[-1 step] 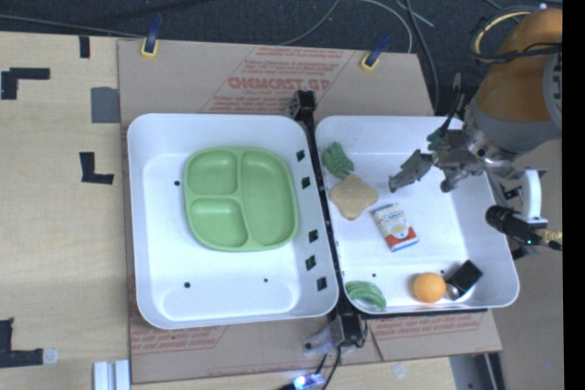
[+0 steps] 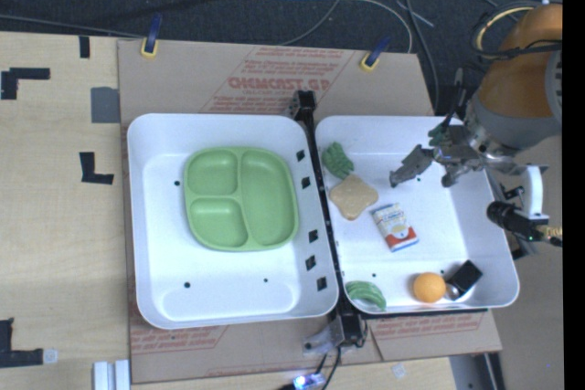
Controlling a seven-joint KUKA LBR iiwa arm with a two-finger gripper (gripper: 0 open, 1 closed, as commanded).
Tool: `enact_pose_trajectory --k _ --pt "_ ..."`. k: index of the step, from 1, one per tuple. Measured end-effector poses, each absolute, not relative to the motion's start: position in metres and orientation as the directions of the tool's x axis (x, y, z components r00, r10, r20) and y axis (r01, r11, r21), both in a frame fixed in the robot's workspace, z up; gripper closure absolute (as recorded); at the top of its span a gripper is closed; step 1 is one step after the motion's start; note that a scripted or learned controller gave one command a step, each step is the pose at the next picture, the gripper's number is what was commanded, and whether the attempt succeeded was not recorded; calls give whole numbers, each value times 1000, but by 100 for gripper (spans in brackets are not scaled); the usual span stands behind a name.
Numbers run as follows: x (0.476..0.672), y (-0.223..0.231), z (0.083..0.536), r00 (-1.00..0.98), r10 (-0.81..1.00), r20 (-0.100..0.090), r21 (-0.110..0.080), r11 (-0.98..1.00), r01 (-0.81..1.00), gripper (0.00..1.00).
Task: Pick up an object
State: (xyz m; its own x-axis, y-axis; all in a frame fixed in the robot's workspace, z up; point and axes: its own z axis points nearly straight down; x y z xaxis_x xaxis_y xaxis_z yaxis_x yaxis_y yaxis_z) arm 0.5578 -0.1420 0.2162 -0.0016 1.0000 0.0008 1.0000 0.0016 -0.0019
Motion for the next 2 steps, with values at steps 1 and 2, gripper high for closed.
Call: enact_pose_trajectory --k 1,2 --pt "553 -142 172 0 1000 0 -5 0 1000 0" --pt "548 -144 127 0 1000 0 -7 0 1000 0"
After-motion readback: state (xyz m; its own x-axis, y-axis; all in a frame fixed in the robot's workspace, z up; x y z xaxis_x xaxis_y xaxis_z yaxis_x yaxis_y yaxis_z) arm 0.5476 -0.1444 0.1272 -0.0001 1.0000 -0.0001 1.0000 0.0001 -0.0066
